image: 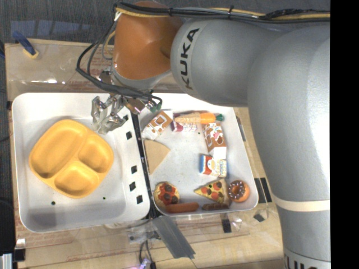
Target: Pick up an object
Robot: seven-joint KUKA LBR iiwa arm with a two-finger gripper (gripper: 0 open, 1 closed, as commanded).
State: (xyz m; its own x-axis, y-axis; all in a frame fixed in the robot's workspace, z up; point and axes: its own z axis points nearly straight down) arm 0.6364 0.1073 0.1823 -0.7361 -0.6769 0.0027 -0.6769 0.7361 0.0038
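A: In the upper middle of the frame, the gripper (108,115) hangs over the top right corner of the left bin (33,217), just beside the divider. Its fingers look parted, with nothing between them.

B: So what should it go for?

A: The nearest thing is the yellow tray (71,157), at the centre left of the frame. It is broad and shallow, so a two-finger grip would probably have to bite its rim, not its body. The small food toys in the right bin (249,175) look easier: the carrot (196,117), the carton (212,165), the pizza slice (211,190), the donut (237,190).

B: Room to move?

A: Tight near the walls. The hot dog (179,208) lies against the lower wall and the cookie (158,123) sits close to the divider, so fingers would likely strike plastic there. The bare floor in the right bin's middle, around the tan wedge (156,154), gives the clearest descent.
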